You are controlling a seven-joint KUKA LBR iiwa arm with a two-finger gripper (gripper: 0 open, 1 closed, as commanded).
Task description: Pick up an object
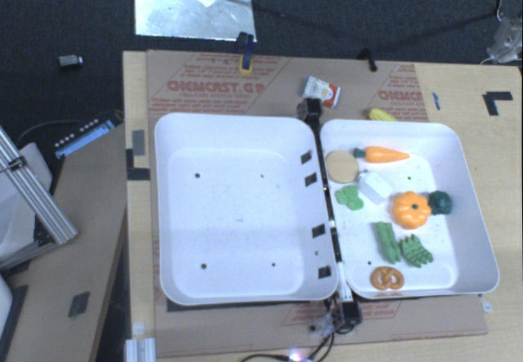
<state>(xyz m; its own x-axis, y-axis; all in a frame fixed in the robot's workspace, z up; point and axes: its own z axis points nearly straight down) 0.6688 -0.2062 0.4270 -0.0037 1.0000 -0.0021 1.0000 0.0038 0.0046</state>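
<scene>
Pretzel (pixel 386 278) – right bin (pixel 474 189) | board (pixel 212 84) print – "CHEMCAST GP"

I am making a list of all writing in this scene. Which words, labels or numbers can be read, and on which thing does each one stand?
"CHEMCAST GP": red print on the brown sheet under the bins, at its upper left, upside down.
Same red print, upper right and lower edge: too blurred to read surely.
Small packet above the bins: print too small to read.

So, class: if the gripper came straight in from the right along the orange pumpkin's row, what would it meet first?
Probably the dark green piece, beside the pumpkin on its right, once over the right bin wall; height is unclear from this slant.
</scene>
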